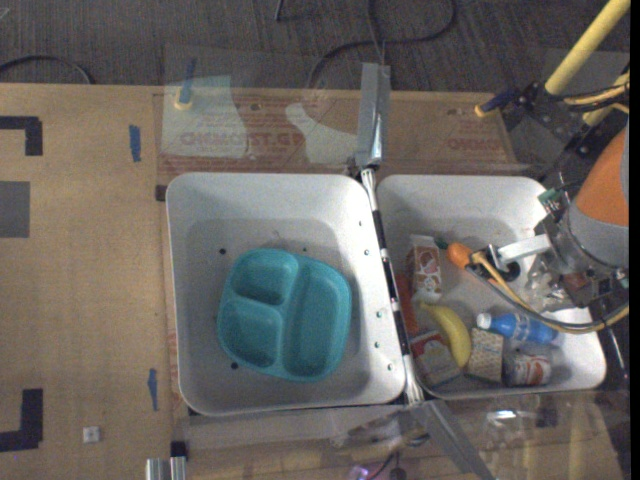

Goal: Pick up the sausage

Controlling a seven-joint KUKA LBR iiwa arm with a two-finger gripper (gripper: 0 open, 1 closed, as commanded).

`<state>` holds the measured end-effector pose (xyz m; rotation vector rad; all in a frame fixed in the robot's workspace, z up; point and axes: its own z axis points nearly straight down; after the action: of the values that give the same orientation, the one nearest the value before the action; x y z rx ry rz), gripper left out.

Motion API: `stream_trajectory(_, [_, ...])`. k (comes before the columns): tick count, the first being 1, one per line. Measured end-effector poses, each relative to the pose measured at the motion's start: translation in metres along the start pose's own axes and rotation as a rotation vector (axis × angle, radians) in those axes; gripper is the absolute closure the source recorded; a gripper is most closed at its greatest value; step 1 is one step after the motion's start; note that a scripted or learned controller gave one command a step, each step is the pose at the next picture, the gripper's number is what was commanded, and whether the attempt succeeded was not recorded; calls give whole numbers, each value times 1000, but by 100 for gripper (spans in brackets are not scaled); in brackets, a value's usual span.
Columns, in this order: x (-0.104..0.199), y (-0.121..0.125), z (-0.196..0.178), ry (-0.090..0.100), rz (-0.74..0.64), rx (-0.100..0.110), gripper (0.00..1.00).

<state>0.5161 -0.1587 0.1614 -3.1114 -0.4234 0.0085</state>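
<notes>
A thin reddish-brown sausage point(402, 308) lies along the left wall of the right bin point(470, 196), beside a small carton point(425, 268). My gripper point(545, 276) hangs low over the right side of that bin, well to the right of the sausage and just above a blue-capped bottle point(515, 326). Cables and the wrist blur the gripper's tip. Nothing shows clearly in its grasp.
The right bin also holds a banana point(456, 333), an orange carrot-like piece point(459, 255), a brown packet point(486, 354) and a can point(526, 369). A teal divided plate point(285, 313) sits in the left bin point(200, 218). A metal divider point(372, 118) runs between the bins.
</notes>
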Motion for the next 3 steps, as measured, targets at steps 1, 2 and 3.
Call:
stream_trajectory(1, [0,0,0,0,0,0,0])
stream_trajectory(2, [-10,47,-181,0,39,-1,0])
stream_trajectory(3, [27,-5,-32,-2,65,2,0])
